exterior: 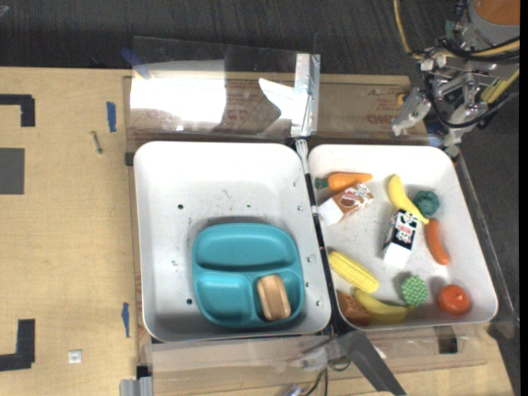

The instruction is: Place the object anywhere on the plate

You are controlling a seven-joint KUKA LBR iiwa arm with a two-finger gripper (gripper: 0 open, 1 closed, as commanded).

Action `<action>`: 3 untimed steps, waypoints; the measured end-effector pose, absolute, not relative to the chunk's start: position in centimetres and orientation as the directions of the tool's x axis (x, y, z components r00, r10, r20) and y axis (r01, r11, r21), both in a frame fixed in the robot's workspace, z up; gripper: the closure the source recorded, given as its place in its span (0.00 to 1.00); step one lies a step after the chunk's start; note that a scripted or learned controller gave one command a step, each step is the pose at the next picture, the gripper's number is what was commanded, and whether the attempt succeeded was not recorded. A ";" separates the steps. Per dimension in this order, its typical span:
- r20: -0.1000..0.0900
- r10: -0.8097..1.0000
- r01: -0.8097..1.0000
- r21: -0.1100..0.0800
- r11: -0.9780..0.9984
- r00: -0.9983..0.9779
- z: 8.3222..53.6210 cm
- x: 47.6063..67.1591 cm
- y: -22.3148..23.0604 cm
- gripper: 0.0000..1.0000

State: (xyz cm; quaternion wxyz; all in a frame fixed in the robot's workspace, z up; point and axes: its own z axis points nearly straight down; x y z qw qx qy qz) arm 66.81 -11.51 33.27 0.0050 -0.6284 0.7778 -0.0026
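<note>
gripper (pixel 429 114): hung at the upper right, above the far rim of the right bin; finger state could not be told, nothing seen between its fingers.
arm (pixel 495 2): grey with an orange band, came in from the top right corner, cables looped around it.
plate (pixel 239 258): teal, with compartments, sat in the left bin, well down and left of the gripper.
bread roll (pixel 274 297): tan, lay on the plate in its lower right compartment, far below-left of the gripper.
left bin (pixel 165 188): white, shallow, left of the gripper, held the plate.
right bin (pixel 470 221): white, directly below the gripper, held the toy food.
carrot (pixel 348 180): orange, below-left of the gripper near the bin's far left corner.
banana (pixel 401 195): yellow, below the gripper, just beside a dark green lump (pixel 426 201).
carton (pixel 401 234): white with dark print, mid-bin, below the gripper.
sausage (pixel 437 242): orange-red, just right of the carton.
corn cob (pixel 353 271): yellow, lower left of the right bin.
second banana (pixel 379 305): along the near rim, well below the gripper.
tomato (pixel 454 299): red-orange, near right corner, well below the gripper.
desk (pixel 58 221): tan board, far left of the gripper.
</note>
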 end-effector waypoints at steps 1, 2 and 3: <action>-0.003 -0.999 -0.999 -0.011 0.046 -0.046 34.1 66.1 -14.7 0.00; -0.004 -0.976 -0.976 -0.001 -0.217 0.217 30.2 64.3 -17.4 0.00; -0.002 -0.900 -0.900 -0.003 -0.436 0.436 30.7 62.6 -20.6 0.00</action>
